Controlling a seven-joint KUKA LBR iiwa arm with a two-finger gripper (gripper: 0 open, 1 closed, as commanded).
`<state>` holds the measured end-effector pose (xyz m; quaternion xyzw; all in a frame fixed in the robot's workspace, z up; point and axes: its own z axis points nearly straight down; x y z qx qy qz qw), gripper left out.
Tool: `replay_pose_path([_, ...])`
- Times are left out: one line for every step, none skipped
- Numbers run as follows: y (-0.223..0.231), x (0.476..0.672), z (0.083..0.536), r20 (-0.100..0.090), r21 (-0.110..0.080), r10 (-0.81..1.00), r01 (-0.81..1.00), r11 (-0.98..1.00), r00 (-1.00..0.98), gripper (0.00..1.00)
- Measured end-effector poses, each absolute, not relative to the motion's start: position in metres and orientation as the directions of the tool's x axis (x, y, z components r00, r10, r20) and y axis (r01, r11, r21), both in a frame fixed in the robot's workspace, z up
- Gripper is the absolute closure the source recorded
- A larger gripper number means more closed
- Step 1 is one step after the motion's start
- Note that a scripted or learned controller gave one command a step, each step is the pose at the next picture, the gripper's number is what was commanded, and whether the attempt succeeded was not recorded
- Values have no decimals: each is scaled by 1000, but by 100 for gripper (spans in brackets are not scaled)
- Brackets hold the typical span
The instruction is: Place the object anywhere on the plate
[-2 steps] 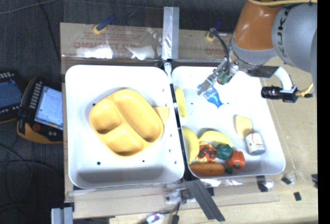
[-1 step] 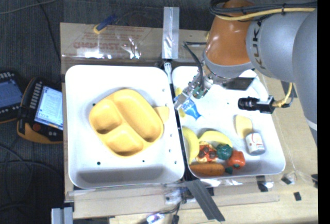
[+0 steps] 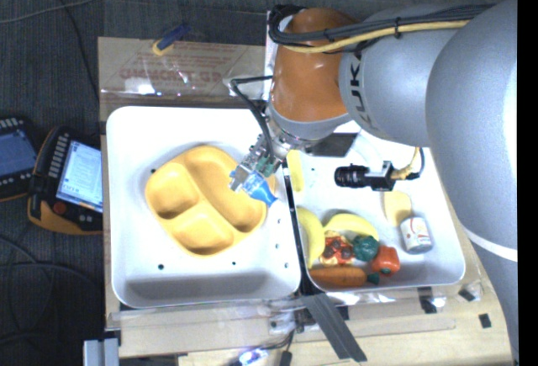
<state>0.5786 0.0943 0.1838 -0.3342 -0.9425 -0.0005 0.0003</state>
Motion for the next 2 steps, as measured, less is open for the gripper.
replay_pose_path([100,562,208,-2,0,527,527,850,-850,100])
replay_pose_path([101,562,208,-1,0,527,527,850,-850,0])
